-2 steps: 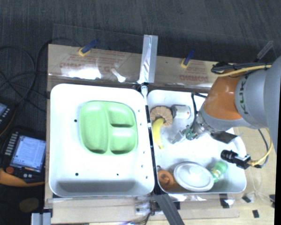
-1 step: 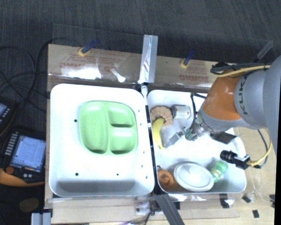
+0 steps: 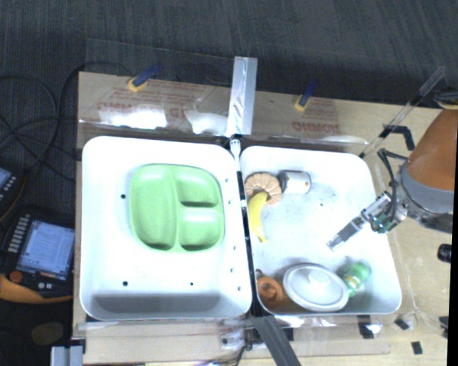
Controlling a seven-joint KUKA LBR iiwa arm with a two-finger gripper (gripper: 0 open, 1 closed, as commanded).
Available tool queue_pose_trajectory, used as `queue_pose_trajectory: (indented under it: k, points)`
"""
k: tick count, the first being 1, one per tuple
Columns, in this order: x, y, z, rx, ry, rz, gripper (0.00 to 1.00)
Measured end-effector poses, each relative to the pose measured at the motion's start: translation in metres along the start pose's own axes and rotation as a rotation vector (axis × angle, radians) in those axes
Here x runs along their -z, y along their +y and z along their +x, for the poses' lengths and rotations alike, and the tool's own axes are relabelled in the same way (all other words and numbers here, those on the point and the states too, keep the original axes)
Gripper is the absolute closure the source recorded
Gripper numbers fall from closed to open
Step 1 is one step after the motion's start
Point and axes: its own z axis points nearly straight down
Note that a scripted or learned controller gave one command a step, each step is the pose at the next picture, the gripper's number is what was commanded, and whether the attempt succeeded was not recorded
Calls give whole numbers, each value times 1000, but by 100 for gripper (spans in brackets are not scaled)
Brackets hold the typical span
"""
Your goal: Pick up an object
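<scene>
While the tool [image 3: 341,239] hangs over the right bin [image 3: 345,165], whether it is spread or closed cannot be told, and nothing shows in its grip. Within that bin lie a banana [image 3: 256,215] by the left wall, a tan doughnut [image 3: 263,184] above it, a white bowl [image 3: 314,287] near the front, and a green bottle [image 3: 356,274] beside the bowl. Left of the right bin, the other bin [image 3: 97,210] holds a green divided tray [image 3: 176,207]. Both rest on a pale wooden table [image 3: 347,116] over dark carpet [image 3: 222,21].

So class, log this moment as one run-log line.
gripper: over right bin, nothing between fingers | banana: left edge | bowl: front | left bin: green tray
</scene>
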Motion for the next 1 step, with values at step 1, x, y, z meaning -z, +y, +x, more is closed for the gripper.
queue_pose_trajectory:
  k: [1]
  points:
    - [-58, 63, 11, -145, 4, 0, 0]
